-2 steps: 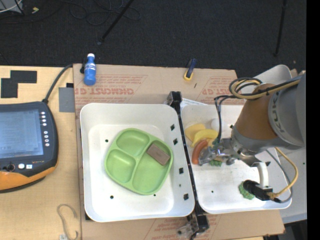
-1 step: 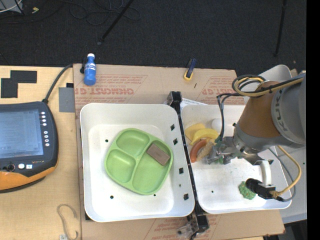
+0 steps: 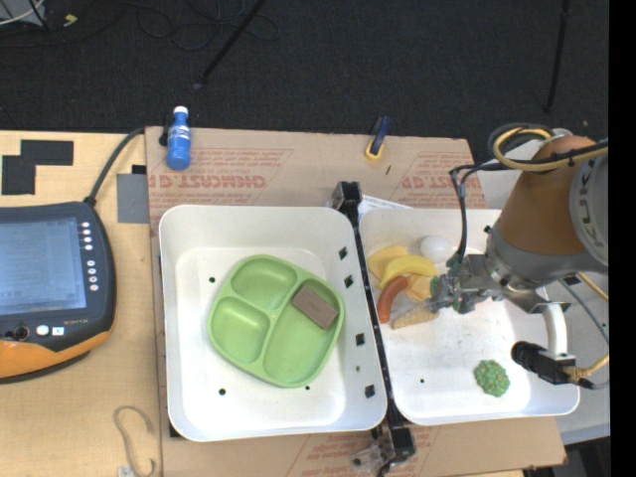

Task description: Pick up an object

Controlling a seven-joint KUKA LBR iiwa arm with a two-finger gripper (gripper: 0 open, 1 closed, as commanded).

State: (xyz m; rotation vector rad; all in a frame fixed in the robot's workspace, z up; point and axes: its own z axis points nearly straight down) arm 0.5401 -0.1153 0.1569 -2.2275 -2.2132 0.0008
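Your gripper (image 3: pixel 449 291) sits low in the right bin (image 3: pixel 467 405), right of centre in the frame, at a cluster of toy food; you cannot tell from here how it is set. Going left to right: a green divided plate (image 3: pixel 248 326) in the left bin (image 3: pixel 189 246) carries a brown block (image 3: pixel 316 305). Then come yellow pieces (image 3: pixel 397 264), a red piece (image 3: pixel 392 293) and a white egg (image 3: pixel 434 246) just beside the gripper. A green bumpy ball (image 3: pixel 491 377) lies lower right.
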